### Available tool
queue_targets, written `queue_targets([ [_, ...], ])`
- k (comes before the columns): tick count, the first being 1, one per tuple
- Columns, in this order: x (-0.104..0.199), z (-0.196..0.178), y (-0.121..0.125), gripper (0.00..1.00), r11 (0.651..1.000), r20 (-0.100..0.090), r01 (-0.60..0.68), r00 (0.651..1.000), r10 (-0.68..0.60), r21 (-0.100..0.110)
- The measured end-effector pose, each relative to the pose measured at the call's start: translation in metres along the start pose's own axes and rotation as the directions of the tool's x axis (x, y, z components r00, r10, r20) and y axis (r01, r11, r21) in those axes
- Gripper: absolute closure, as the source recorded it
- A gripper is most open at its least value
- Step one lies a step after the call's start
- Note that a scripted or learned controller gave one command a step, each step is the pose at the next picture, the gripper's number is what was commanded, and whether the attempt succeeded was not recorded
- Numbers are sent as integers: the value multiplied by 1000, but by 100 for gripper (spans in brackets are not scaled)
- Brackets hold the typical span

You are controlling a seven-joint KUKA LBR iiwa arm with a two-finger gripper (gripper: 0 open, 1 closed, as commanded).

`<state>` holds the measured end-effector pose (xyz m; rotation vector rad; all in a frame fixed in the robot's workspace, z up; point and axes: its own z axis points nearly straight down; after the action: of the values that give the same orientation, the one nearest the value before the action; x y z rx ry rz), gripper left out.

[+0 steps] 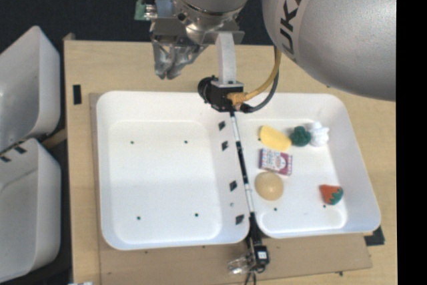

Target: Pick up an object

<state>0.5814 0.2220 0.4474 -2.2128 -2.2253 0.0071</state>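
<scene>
My jaws [175,62] hang at 12 o'clock, can't tell if wide or shut. Toys sit in right bin [353,210] at 3 o'clock, e.g. yellow one [274,137]. They're packed close, so I may bump neighbors & miss.

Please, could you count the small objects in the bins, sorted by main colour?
Yellow: 1, the yellow piece
Green and white: 1, the green and white toy
Pink and purple: 1, the small packet
Tan: 1, the round ball
Red with green: 1, the strawberry-like toy
Total: 5, all in the right bin
</scene>
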Motion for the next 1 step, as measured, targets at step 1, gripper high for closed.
queue_targets([
  [1, -1, -104, -30, 100, 1000, 1, 0, 1000, 0, -6],
])
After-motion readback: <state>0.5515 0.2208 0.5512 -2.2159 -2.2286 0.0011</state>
